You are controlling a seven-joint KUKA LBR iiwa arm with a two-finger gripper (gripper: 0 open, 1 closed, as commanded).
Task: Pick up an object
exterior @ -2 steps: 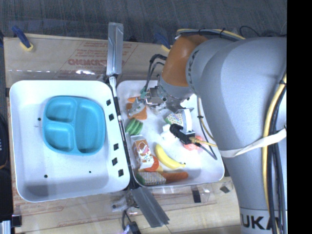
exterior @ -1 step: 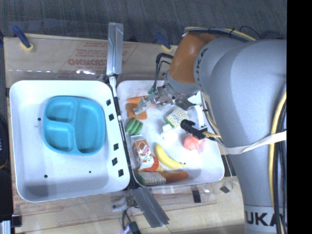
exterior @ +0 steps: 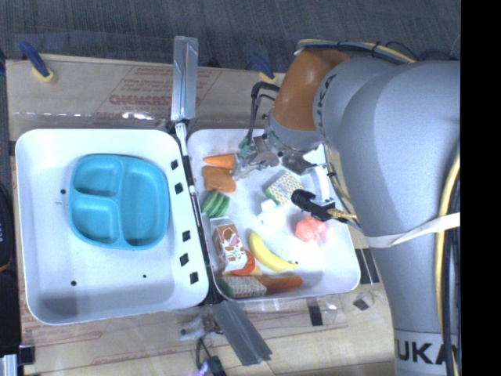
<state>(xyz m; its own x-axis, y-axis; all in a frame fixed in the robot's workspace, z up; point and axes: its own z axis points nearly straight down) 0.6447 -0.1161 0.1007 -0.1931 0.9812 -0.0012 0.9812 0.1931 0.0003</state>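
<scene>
1. Camera view, the step: the arm reaches in from the right of the frame and the gripper (exterior: 252, 157) sits low over the upper-left corner of the right bin (exterior: 344, 269), just beside the carrot (exterior: 220, 161). Looks like the reach-and-descend part of the pick; nothing's visibly between the fingers. Honestly can't tell whether the gripper is spread or pressed together, it's too small and cluttered there.

2. Same view, next move: I'd guess the carrot or the brown bread piece (exterior: 220, 180) just below it is the target. It needs a clean close on one item, then a straight lift.

3. Same view, the clutter: green veggie (exterior: 215, 203), snack box (exterior: 229, 247), banana (exterior: 270, 254), pink fruit (exterior: 310, 229) and a checkered block (exterior: 282, 186) fill the rest of that bin. The carrot is close to the bin wall and touches the bread, so a finger could snag either.

4. Left bin (exterior: 39, 233) on the desk holds a blue divided tray (exterior: 119, 200), well apart from the action.
</scene>
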